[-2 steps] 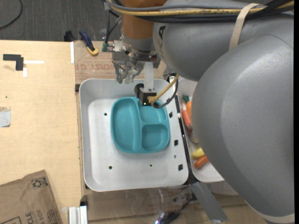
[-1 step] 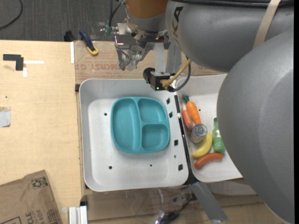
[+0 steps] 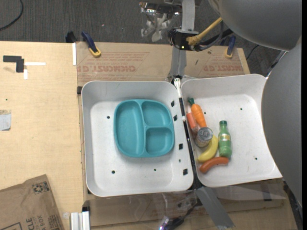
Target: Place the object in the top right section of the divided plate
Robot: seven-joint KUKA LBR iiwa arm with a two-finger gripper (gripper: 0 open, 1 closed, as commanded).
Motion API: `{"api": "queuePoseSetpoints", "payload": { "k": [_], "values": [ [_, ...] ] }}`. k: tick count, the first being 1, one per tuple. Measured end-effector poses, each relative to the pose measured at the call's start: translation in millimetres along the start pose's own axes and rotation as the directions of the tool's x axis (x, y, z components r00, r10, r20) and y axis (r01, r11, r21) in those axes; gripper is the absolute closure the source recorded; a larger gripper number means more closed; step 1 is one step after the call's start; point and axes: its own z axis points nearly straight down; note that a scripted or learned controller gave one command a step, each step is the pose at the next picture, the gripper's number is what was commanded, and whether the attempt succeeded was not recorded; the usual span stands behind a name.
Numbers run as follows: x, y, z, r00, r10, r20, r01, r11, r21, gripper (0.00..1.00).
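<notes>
Cardboard and pale wood cover your bench, with a printed carton corner (image 3: 26, 205) nearest you at lower left. Above it the left bin (image 3: 91, 143) holds the teal divided plate (image 3: 144, 128), all sections bare; its top right section (image 3: 156, 113) lies close to the wall shared with the right bin (image 3: 249, 114). Just across that wall the toys cluster: a red sausage (image 3: 214, 164), banana (image 3: 209, 150), green bottle (image 3: 224, 139), tin can (image 3: 204, 134) and carrot (image 3: 197, 115), its long axis running away from you. The task does not say which is the object. Farthest off, the gripper (image 3: 156, 20) hangs beyond both bins, well apart from the toys, which lie toward you and slightly right of it. Glare and clutter blur it, so you cannot tell how it is set; nothing visibly rides in it. The arm's grey bulk (image 3: 288, 104) cuts off the right bin's far side.
</notes>
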Motion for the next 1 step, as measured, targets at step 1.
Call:
{"api": "queuePoseSetpoints", "payload": {
  "k": [1],
  "values": [
    [-50.3,2.9,1.1,0.998,0.057,0.001,-0.057,0.998,0.003,1.00]
  ]
}}
